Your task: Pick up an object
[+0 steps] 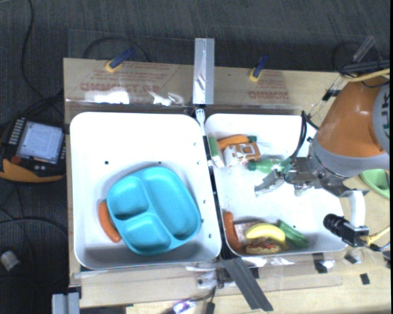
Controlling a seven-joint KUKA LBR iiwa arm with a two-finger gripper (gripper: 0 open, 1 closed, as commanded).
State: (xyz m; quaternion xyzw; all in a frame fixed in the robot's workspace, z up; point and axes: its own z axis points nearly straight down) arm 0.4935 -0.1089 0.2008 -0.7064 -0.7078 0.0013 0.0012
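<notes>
The arm [354, 129] reaches in from the right over the right bin [295, 126], its orange band above the bin's right wall. The gripper [267, 183] hangs over the open middle of this bin, its two thin fingers [262, 188] pointing left and parted a little, with nothing between them. A small green piece [262, 164] lies just on the far side of the fingers, close to the gripper body.

At the far left corner of the right bin sits a cluster: an orange carrot-like piece [234, 140], a small orange and white carton [241, 153] just near of it, and a green strip [213, 147] against the dividing wall. Along the near wall lie a reddish sausage-like piece [228, 226], a yellow banana [264, 231], a brown, bun-like item [263, 246] below it and a dark green vegetable [293, 234] to the right. These lie near of the gripper, apart from its fingers.

The left bin [92, 136] holds a blue divided plate [154, 208], tilted, taking up much of the floor. An orange sausage-shaped piece [108, 221] lies touching its left edge.

Outside the bins, a handheld pendant with a screen [33, 149] rests on the carpet to the left, and two clamps [121, 59] hold a clear sheet at the far edge of the bench.
</notes>
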